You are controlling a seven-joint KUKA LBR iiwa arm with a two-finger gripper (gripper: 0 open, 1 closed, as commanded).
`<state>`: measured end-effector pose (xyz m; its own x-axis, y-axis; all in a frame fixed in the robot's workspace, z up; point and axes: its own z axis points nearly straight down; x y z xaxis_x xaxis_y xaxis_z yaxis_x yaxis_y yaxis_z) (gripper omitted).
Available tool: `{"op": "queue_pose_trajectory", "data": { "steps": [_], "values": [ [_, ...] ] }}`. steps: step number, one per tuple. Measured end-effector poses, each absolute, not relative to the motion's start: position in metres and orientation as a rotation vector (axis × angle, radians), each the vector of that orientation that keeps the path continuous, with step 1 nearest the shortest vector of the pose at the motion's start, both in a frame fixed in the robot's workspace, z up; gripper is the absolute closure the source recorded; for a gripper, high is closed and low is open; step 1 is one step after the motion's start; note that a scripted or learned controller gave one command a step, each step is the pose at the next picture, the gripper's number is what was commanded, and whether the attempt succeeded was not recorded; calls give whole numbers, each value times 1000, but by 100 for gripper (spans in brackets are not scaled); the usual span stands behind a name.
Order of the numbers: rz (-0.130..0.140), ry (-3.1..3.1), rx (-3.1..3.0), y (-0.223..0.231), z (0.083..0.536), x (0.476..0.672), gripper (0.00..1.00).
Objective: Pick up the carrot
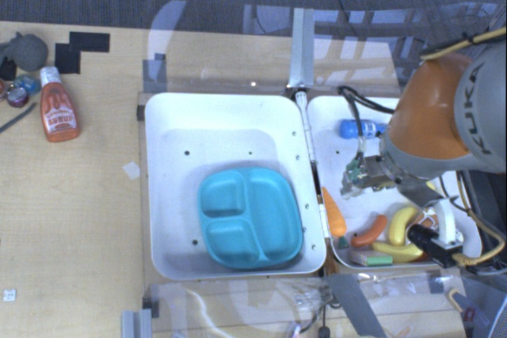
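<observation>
carrot (pixel 333 213) against the right bin's (pixel 321 116) left wall, arm (pixel 444 111) hiding the fingers, their state unclear

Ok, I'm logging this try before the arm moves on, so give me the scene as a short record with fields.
carrot: lies in the right bin, along its left wall
gripper: above the right bin, right of the carrot, nothing seen between its fingers
near the carrot: banana and a red-orange sausage-shaped piece, toward the bin's near edge
also in right bin: blue bottle
left bin: holds a blue divided plate
on the bench: ketchup bottle, far left
</observation>
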<state>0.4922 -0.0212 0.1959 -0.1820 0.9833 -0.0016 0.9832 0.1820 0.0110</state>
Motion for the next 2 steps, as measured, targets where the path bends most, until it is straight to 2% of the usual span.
{"op": "queue_pose_trajectory", "data": {
  "steps": [1,2],
  "values": [
    [6,2613,1734,-14,221,491,100],
    [6,2613,1734,-14,221,491,0]
  ]
}}
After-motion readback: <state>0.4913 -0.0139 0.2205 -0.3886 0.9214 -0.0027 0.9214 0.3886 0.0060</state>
